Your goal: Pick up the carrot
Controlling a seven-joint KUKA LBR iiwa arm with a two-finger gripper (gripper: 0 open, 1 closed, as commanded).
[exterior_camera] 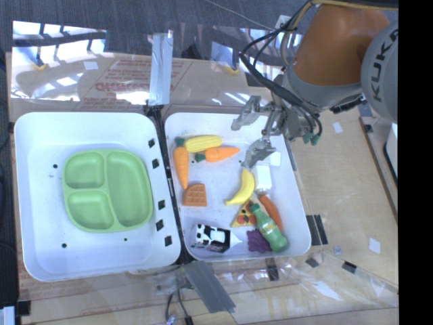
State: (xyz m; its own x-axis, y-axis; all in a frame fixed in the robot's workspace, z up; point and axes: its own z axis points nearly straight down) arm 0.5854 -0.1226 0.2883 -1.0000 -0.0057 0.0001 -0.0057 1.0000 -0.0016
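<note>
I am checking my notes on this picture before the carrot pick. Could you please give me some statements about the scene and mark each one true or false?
1. The green plate lies in the left bin. True.
2. A carrot lies upright in the picture near the right bin's left wall. True.
3. The banana sits on the green plate. False: it lies in the right bin.
4. The gripper holds a carrot. False: nothing shows between its jaws.
5. The corn cob lies at the right bin's far end. True.
</note>
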